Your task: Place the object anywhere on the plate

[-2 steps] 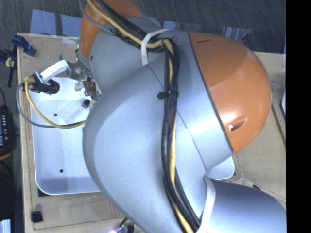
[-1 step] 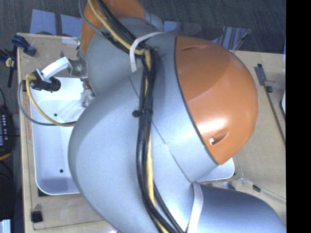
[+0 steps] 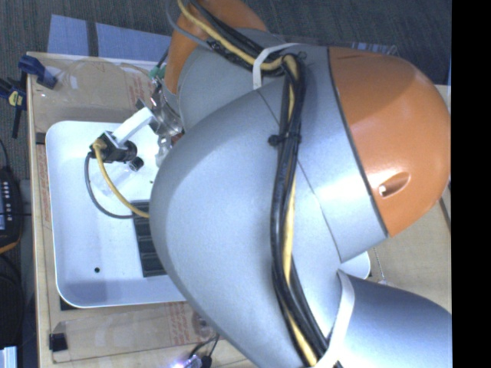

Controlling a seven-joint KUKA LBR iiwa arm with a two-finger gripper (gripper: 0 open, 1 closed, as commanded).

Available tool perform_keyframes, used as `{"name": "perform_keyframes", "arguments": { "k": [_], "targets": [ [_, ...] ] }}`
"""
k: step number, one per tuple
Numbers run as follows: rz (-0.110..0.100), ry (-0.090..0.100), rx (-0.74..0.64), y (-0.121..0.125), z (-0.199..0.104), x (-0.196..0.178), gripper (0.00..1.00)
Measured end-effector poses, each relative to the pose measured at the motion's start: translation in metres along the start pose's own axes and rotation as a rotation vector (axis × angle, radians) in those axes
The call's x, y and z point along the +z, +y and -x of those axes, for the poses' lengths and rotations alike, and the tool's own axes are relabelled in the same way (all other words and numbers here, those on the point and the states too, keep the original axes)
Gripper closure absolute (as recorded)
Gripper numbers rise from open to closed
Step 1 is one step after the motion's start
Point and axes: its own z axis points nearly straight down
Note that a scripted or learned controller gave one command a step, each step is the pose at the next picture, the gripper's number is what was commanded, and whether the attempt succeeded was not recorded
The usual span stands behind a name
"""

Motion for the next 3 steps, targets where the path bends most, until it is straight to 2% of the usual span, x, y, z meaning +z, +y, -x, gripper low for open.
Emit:
{"name": "perform_keyframes", "arguments": {
  "k": [1, 2, 3],
  "targets": [
    [-0.001, -0.001, -0.337, -0.068, -0.029, 0.007, 1.0],
    [0.003, 0.005, -0.449, -0.086, -0.075, -0.054, 1.0],
    [0.0, 0.001, -0.752, -0.005, -0.039, 0.065, 1.0]
  ]
}}
